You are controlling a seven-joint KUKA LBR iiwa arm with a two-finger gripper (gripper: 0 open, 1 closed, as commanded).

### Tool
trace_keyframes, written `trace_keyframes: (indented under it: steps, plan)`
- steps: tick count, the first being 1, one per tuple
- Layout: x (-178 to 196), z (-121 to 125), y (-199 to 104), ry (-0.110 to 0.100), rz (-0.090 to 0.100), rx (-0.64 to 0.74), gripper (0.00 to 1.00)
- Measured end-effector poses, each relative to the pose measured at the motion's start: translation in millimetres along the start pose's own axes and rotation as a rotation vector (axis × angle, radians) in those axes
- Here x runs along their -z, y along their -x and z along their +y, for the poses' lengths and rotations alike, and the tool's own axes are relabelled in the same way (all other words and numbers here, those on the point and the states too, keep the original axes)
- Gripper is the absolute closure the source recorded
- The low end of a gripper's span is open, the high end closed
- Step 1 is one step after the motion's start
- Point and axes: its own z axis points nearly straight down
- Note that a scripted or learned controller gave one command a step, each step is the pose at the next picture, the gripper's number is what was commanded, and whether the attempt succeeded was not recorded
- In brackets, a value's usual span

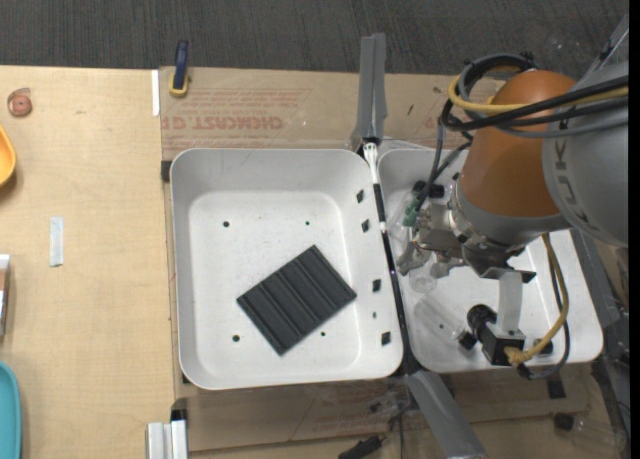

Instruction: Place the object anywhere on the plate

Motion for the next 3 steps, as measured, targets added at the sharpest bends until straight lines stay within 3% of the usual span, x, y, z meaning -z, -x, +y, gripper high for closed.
trace_keyframes:
  steps: [1, 2, 3]
  plan:
    - [6, -11, -63, -0.001, -0.002, 0.054, 1.0]
    - [45, 16, -86, 0.0, -0.002, 0.428, 1.0]
    - [41, 8, -138, 0.0, -0.001, 0.782, 1.0]
